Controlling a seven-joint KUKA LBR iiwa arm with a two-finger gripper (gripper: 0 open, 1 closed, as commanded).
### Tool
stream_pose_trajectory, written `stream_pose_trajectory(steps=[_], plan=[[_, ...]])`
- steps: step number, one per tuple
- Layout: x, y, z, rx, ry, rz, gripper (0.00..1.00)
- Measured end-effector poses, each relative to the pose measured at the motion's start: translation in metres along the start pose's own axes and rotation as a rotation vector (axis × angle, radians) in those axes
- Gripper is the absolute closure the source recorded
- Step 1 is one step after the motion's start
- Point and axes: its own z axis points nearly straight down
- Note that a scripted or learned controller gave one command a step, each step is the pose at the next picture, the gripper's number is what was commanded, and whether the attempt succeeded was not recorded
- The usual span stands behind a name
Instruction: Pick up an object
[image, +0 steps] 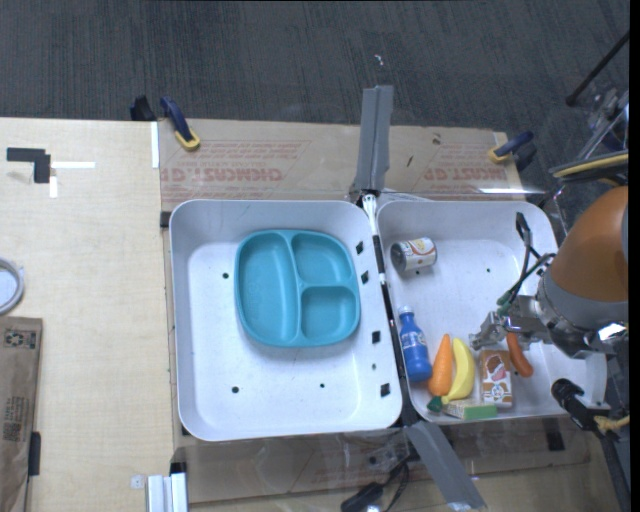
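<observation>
Red block lettering runs across the cardboard sheet (300, 160) along the far edge of the bench, behind both bins; it appears upside down and mirrored from this camera, and the letters cannot be made out with certainty. A brown paper bag (18, 400) at the bench's left edge carries a small dark recycling-type mark (too small to read). The blue bottle (412, 345) and the small carton (495, 380) in the right bin bear labels, illegible here.

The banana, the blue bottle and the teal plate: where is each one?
Banana (461, 367), camera view, middle of its yellow curve.
Blue bottle (412, 345), camera view, middle of its body.
Teal plate (265, 290), camera view, floor of its large compartment.
</observation>
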Motion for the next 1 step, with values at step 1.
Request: stream_pose_trajectory(steps=[1], plan=[[-0.0114,-0.0157,-0.0221,-0.003,0.000,0.307,1.00]])
